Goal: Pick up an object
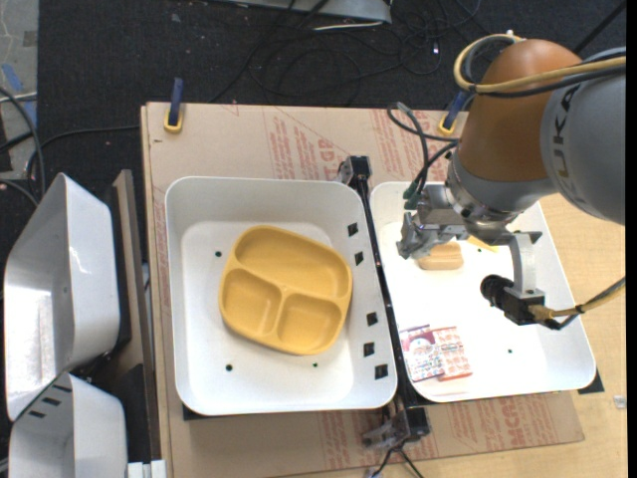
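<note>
You're looking down on a cardboard-brown bench point(299, 132) with red printing across it, two orange clamps pinning its far edge. Around it the floor point(90, 38) is dark, strewn with black cables, and a grey metal bar lies at the top of your view. To your left, white tubs point(55, 277) lean against the bench side.

Two shallow white bins sit side by side. In the left bin point(189, 267) there's a yellow divided plate point(284, 289) lying flat near the middle, three compartments facing up. A black strip with small square tabs runs between the bins.

Now the right bin point(557, 337): the arm point(557, 98) comes in from the right, its orange band bulking over the bin's far half. The gripper point(430, 239) hangs low at the bin's near-left area, directly over a small tan block point(443, 260) that pokes out beneath it. They look to be touching or nearly so, but you can't tell whether the fingers are spread or pinching it; the wrist hides them. Nearer you in the same bin, a red and white packet point(435, 353) lies flat, well apart from the gripper. A black fitting point(508, 299) with a cable sits just right of the block.
</note>
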`<action>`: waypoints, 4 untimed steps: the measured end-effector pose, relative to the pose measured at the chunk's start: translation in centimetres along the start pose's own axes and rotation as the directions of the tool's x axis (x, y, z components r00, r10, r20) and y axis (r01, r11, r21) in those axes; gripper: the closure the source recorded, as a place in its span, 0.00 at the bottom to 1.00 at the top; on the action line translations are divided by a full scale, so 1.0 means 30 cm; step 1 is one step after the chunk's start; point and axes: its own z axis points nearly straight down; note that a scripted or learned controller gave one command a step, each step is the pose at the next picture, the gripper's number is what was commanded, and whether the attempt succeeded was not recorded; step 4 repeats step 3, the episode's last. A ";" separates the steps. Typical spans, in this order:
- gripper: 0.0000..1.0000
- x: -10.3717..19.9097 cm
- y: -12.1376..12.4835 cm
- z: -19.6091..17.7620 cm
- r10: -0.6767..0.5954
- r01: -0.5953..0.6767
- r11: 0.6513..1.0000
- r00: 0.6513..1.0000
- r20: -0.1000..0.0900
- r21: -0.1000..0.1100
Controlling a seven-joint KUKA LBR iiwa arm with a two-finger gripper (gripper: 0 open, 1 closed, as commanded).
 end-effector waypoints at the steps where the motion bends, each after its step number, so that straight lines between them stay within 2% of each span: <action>1: 1.00 0.155 -0.009 -0.007 0.001 -0.001 1.000 1.000 0.001 -0.001; 2: 1.00 0.336 -0.018 0.046 0.001 -0.001 1.000 1.000 0.001 0.001; 3: 0.00 0.326 -0.017 0.043 0.006 -0.006 1.000 1.000 0.002 0.000; 4: 0.00 0.326 -0.017 0.043 0.006 -0.006 1.000 1.000 0.002 0.000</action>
